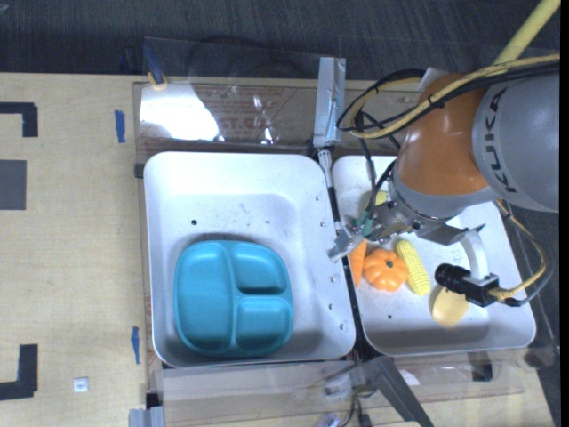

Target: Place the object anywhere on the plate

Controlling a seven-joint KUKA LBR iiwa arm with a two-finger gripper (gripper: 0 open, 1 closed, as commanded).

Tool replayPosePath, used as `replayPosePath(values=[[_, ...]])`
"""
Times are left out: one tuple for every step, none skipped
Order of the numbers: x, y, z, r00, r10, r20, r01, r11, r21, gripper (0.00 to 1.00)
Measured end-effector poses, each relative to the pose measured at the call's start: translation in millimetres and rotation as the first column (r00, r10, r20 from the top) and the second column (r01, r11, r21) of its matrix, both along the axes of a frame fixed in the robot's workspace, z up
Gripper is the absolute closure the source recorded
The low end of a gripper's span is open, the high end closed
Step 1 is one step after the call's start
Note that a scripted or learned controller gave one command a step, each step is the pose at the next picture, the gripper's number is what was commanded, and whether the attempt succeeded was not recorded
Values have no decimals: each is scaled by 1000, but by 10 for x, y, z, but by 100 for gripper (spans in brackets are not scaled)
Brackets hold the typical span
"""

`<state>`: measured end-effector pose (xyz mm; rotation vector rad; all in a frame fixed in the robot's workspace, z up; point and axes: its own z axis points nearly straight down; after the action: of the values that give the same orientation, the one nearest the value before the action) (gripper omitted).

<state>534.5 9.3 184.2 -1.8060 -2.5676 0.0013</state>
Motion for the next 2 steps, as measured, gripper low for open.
replayPosePath(values=[[12,1,102,1000,-1,3,1,1000,0,100],[128,873,-112,992,-125,3,125,992,0,100]])
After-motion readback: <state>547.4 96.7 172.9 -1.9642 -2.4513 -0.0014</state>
